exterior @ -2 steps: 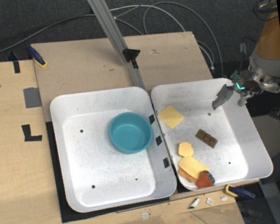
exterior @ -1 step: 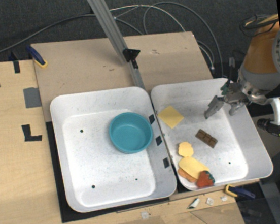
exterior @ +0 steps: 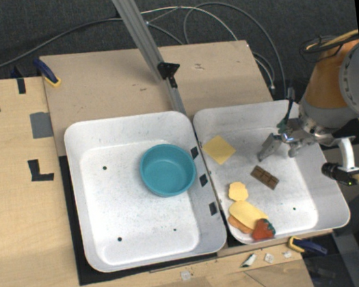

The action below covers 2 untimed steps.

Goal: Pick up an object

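at the far left of the frame the pale wooden bench (exterior: 15, 194) carried a few strips of dark tape, and a small blue and yellow clamp (exterior: 47, 71) sat near the upper left on the edge of a brown board. a grey metal pole (exterior: 147, 45) ran down at a slant from the top centre and ended just above where the two bins met.

the left bin (exterior: 114, 246) filled the middle left of the frame, and a teal bowl (exterior: 167, 169) stood upright in it, toward its right side, near the wall shared with the other bin.

the right bin (exterior: 327, 215) lay just beside it, right of centre. in its upper left part lay a flat pale yellow square (exterior: 219, 149), like a slice of cheese. below that, along the bin's left side, sat a small yellow round piece (exterior: 238, 191), and lower still, a clump of toy food (exterior: 250, 219) in yellow, orange and red, pressed together near the bottom left corner. a small brown block (exterior: 264, 177), like a piece of chocolate, lay on the bin floor near the middle, apart from the rest.

just up and right of the block hung the gripper (exterior: 277, 148), its two fingers spread apart and pointing down-left, with nothing between them. it stood near the brown block but clear of it. the grey arm (exterior: 331, 96) with its orange band came in from the right edge of the frame.
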Tool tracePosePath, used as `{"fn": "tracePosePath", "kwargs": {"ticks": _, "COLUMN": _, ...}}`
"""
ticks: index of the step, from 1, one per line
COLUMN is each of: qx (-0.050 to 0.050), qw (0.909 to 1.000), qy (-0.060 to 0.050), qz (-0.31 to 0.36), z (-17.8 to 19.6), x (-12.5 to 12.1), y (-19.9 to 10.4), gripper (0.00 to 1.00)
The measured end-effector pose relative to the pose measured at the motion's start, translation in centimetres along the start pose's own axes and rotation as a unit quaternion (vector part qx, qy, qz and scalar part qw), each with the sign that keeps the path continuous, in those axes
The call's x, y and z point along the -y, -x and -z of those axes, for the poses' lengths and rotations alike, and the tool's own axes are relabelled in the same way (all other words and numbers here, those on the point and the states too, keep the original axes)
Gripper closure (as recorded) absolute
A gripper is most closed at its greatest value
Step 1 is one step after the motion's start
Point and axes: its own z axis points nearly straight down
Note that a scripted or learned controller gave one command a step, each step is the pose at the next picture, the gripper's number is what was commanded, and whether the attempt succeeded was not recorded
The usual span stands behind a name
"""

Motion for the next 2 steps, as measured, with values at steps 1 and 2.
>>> {"fn": "tracePosePath", "kwargs": {"ticks": 1, "qx": 0.001, "qw": 1.0000, "qy": 0.003, "qz": 0.001, "z": -2.3, "x": -0.1, "y": -0.1, "gripper": 0.00}}
{"fn": "tracePosePath", "kwargs": {"ticks": 2, "qx": 0.001, "qw": 1.0000, "qy": 0.003, "qz": 0.001, "z": -1.2, "x": -0.1, "y": -0.1, "gripper": 1.00}}
